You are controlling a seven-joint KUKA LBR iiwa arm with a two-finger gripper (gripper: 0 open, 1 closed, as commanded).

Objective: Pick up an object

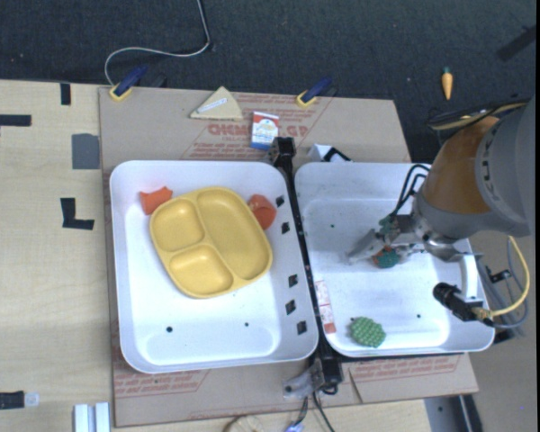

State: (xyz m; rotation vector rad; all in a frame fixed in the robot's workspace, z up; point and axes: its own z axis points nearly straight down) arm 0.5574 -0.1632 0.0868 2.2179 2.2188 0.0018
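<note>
Camera view | tool (371, 248) mid right bin (342, 196), walls well apart | tool opening: cannot tell

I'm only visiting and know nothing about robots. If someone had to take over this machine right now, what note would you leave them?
Claw: low in the right bin, reached in from the right. Whether it is open or shut cannot be told from above.

Things: a small teal and red object lies right by the claw's tip; contact is unclear. A green ball sits near the right bin's front edge. In the left bin, a yellow divided tray covers most of two orange pieces.

Done: the arm has reached an object. Nothing is visibly lifted.

Left: confirm a grip, then raise the object.
</note>
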